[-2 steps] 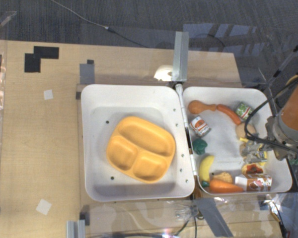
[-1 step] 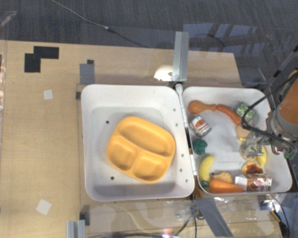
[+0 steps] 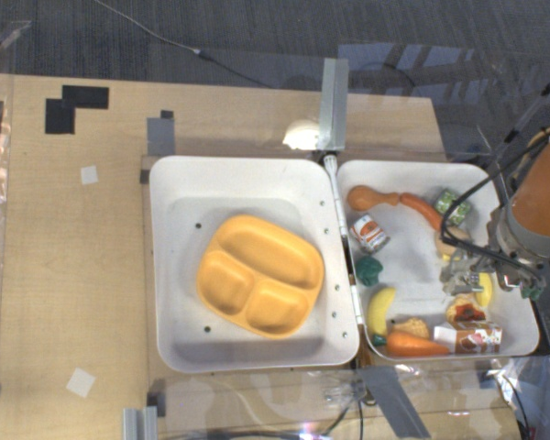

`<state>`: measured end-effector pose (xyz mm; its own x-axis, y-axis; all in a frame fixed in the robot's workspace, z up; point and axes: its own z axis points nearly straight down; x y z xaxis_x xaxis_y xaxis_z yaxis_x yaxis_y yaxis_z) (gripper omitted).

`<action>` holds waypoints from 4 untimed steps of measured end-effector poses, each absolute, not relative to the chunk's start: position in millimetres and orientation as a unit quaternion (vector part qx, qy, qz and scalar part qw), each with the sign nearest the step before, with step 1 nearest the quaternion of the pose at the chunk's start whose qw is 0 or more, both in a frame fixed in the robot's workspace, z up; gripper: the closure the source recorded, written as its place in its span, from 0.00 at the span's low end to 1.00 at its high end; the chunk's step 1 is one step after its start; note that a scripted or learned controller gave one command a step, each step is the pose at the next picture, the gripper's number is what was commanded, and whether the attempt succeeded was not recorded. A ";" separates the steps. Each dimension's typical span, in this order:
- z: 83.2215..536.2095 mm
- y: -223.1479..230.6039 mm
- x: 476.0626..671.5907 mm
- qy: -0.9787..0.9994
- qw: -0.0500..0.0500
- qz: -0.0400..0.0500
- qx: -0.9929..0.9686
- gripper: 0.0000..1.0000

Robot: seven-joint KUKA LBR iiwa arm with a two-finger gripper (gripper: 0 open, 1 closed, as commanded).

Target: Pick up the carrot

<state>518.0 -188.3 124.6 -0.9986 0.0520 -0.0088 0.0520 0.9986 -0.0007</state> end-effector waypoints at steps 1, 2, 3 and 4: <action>127.4 -205.2 495.0 0.994 0.004 0.000 0.111 1.00; 121.0 -205.7 489.8 0.983 0.004 0.000 0.185 1.00; 126.6 -188.4 489.7 0.975 0.004 0.000 0.221 1.00; 114.7 -186.2 495.9 0.951 0.003 0.001 0.310 1.00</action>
